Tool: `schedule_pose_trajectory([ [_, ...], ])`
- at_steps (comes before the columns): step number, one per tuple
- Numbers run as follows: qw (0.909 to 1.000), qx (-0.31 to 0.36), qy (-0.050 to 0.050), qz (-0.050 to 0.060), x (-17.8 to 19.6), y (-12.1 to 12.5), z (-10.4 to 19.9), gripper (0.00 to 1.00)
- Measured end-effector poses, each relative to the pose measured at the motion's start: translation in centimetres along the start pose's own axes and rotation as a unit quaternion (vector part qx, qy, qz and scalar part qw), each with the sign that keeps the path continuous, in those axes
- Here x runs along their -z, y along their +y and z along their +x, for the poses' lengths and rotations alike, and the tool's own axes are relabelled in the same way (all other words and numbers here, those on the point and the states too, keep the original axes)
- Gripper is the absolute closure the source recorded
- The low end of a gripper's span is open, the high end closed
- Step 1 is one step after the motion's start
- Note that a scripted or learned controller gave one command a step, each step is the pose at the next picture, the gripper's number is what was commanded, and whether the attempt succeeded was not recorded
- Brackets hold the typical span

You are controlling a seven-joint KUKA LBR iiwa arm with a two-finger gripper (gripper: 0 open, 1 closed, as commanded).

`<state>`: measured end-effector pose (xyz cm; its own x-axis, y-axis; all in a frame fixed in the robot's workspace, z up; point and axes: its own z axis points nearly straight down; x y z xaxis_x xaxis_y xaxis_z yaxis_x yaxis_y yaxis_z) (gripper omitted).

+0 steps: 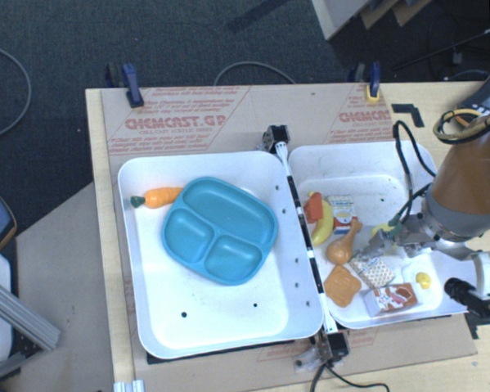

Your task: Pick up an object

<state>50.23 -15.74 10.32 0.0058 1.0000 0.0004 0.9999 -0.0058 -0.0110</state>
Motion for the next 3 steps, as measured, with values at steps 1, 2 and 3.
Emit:
schedule_pose_trajectory([
  [1, 0.9999, 0.002, -0.007, -0.010, -1.7, 3.8, 6.0, 0.00],
  [2, 0.9999, 0.003, -0.003, -0.009, -1.6, 11.7, 0.9, 0.00],
  [3, 1.0000, 0.004, -0.001, -0.008, -0.6, 11.4, 1.2, 1.00],
])
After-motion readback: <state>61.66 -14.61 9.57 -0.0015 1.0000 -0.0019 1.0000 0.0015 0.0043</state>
